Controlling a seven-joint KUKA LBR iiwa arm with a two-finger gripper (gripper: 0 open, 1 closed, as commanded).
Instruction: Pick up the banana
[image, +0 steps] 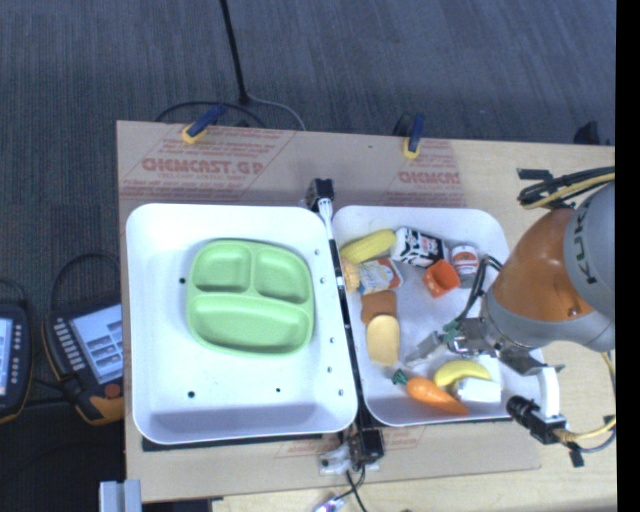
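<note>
Banana (463, 373) down in the near right corner of the right bin (488, 222), lying right against a carrot (434, 392) and a white block (483, 391). Jaws (447, 341) hovering just above-left of it, angled into the bin. Can't tell if open or closed, too much clutter there. Green divided plate (250, 297) over in the left bin (160, 240).

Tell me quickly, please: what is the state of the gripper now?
Gripper: just above the banana in the right bin; open or shut cannot be told.
</note>
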